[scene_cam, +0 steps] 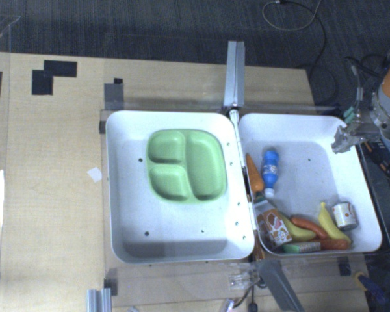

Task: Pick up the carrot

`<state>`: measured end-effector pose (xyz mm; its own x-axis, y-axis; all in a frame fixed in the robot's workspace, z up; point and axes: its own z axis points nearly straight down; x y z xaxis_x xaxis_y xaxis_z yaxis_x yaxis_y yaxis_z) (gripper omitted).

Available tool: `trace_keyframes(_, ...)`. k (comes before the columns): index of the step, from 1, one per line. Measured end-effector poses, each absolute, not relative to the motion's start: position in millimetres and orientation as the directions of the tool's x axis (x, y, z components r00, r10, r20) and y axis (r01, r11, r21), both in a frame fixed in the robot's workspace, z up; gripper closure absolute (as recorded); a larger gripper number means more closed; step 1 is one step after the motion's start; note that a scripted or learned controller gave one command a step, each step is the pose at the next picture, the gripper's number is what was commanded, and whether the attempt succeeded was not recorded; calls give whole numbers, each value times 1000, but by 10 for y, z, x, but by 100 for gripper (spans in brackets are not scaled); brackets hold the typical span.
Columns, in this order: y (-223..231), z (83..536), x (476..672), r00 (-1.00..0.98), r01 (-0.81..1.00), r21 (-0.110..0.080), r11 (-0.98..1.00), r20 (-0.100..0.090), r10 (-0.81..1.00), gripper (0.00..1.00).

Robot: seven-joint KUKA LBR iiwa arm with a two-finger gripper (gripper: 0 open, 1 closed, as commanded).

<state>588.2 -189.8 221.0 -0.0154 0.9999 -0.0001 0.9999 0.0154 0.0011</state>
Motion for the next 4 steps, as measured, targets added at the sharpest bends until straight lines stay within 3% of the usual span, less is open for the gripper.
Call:
trace_keyframes(1, -1893, 2291, 5909, -20, 1000, 1, 20, 0, 1000, 100)
trace_keyframes(2, -2044, 931, 5789, 10, 1000, 2, -10, 1, 1000, 100)
trace_keyframes(3, -1876, 2009, 5856, 603, 798, -1, -603, -1, 798, 100)
trace_keyframes(4, -1864, 2077, 5878, 594, 805, -5, -594, -4, 805, 100)
